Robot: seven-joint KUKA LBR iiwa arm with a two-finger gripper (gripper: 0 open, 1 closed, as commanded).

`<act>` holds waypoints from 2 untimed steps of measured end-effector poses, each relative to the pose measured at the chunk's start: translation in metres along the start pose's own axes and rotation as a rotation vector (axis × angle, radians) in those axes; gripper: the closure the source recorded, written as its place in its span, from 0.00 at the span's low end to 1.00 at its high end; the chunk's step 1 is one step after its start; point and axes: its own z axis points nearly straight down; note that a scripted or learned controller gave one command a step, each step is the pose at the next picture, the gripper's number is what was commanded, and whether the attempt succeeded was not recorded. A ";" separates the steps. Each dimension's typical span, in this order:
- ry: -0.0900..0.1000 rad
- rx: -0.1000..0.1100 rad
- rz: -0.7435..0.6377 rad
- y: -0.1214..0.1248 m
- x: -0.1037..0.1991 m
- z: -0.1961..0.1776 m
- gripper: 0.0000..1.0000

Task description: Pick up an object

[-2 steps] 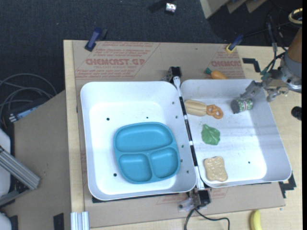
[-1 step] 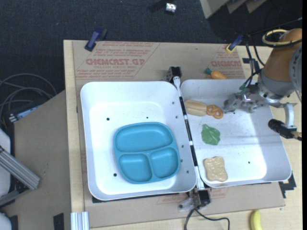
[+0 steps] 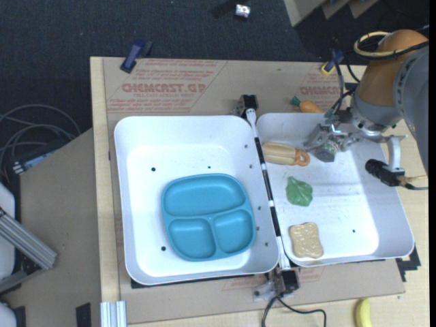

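Bins come first: two shallow white plastic bins lie side by side on the bench, the left-of-view bin [image 3: 136, 142] and the right-of-view bin [image 3: 381, 216]. The first holds a blue three-compartment plastic plate [image 3: 208, 215], flat near its middle. The second holds three smaller things, apart from one another: a tan cylinder with an orange end [image 3: 281, 154] on its side by the dividing wall; a pale tan bumpy slab like a cracker [image 3: 306, 240] near the front corner; a green crumpled leaf-shaped piece [image 3: 299, 191] between those two.

I see nothing held in my gripper [image 3: 325, 145]; whether it is spread or pressed together I cannot tell, its tip being a grey tangle against the bin floor. It hangs just beside the cylinder's orange end, so I judge that the likeliest pick, not yet taken.

Risks, as I judge them: the cylinder is round and could roll away at a glancing touch; it lies close to the dividing wall, so a descent set too far that way could strike the wall; the slab lies flat and offers little to pinch; the green piece looks soft and could slip.

My grey arm [image 3: 381, 94], orange-banded above the wrist, reaches in from the view's right over the bin's far corner, wrist bent down and towards the view's left; the gripper sits low over the floor, touching or not I cannot say.
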 end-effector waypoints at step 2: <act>-0.002 -0.001 0.000 -0.002 -0.008 -0.011 1.00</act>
